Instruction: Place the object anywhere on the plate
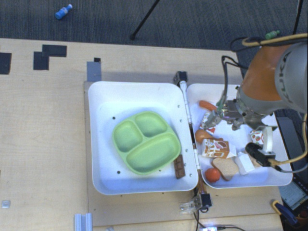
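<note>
Dark carpet (144,8) fills the top of the camera view, with a small blue bottle (63,11) lying on it and a thin black rod (149,12) slanting across. Below it lies the pale wooden desk (43,143), marked with black tape patches (48,56) at upper left.

Two white bins sit side by side on the desk. The left bin (96,129) holds a green plate (147,141) with three compartments, tilted a little so its long side runs from lower left to upper right. A brown bar (179,167) lies just beside the plate's lower right corner, its long axis nearly upright in the view.

The right bin (279,177) holds a cluster of things: an orange sausage-shaped piece (208,105) near the top, pointing left to right with a slight downward slant; an orange and white carton (215,148); a tan slice (226,168); a red ball (212,175) at the bottom; a white block (244,163); and a white cup with red marks (259,137) at the right.

The arm (274,76) reaches in from the right over this bin. Its pincer (211,121) hangs low above the left part of the bin, just over the carton and below the sausage-shaped piece. Whether it is released or clenched I cannot tell, and which thing is the task's object I cannot tell; nothing from the right bin lies on the plate.
</note>
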You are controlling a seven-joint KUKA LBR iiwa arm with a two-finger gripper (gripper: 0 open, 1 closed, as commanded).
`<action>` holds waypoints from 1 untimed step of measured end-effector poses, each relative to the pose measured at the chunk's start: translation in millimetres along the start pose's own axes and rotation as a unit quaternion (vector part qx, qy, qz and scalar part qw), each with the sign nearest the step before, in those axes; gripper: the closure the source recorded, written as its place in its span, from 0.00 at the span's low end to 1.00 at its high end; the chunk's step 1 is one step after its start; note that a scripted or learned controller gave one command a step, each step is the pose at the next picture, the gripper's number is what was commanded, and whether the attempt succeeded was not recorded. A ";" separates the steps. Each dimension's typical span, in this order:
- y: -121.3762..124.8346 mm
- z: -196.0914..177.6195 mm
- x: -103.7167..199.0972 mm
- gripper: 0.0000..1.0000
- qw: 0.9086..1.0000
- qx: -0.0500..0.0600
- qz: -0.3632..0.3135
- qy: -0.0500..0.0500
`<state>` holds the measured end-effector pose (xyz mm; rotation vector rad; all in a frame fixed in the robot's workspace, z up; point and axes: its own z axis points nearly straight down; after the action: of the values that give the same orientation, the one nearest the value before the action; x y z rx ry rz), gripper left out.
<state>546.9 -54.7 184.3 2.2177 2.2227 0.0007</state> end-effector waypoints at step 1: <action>1.2 -10.7 1.2 1.00 1.000 -0.001 -0.003 0.000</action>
<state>548.0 -53.4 195.0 2.2099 2.2284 0.0046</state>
